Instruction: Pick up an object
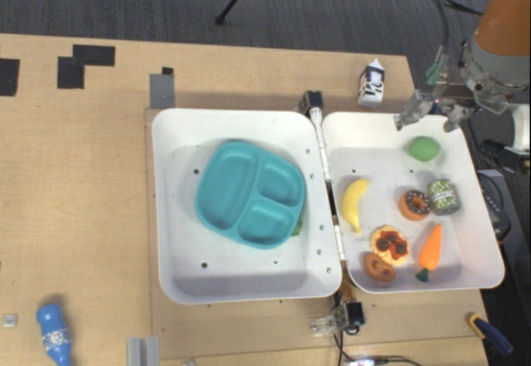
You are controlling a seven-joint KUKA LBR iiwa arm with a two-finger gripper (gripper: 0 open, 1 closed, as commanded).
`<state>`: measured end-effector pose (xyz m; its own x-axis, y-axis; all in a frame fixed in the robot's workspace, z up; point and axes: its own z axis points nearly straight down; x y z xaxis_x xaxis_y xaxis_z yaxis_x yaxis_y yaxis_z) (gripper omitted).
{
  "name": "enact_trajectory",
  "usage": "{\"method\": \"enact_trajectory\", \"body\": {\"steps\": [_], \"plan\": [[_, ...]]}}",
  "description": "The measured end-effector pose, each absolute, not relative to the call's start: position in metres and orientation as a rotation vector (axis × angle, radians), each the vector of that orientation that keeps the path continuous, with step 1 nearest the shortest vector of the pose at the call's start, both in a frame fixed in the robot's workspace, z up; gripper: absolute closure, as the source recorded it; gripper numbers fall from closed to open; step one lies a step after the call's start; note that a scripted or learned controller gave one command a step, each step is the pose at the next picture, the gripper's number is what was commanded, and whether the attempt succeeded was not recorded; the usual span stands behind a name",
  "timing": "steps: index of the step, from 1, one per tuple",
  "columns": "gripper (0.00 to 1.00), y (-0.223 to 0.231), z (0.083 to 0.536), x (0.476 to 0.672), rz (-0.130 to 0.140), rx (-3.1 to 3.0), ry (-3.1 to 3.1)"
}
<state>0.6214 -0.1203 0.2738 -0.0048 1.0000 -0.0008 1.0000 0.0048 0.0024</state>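
Gripper (432, 113) — fingers spread, empty, above green ball (424, 148) (right bin (489, 261)); risk: ball rolls off closing fingers — missed grasp.

On the wooden surface (83, 190) sit 2 white bins. The left bin (178, 273) holds a turquoise divided plate (250, 192). The right bin (481, 265) holds a banana (355, 203), a green ball (424, 148), a donut (413, 204), a green patterned can (443, 197), a carrot (430, 249) and a small pizza (388, 243). The end effector (431, 115) hangs open over the right bin's far edge, just above the green ball. A small milk carton (372, 82) stands behind the bins, and a blue bottle (54, 334) lies near the front left corner.
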Motion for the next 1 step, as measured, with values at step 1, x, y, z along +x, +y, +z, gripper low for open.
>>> {"method": "enact_trajectory", "body": {"steps": [1], "plan": [[0.00,-0.1709,0.2251,0.5359,0.000,2.034,2.392]]}}
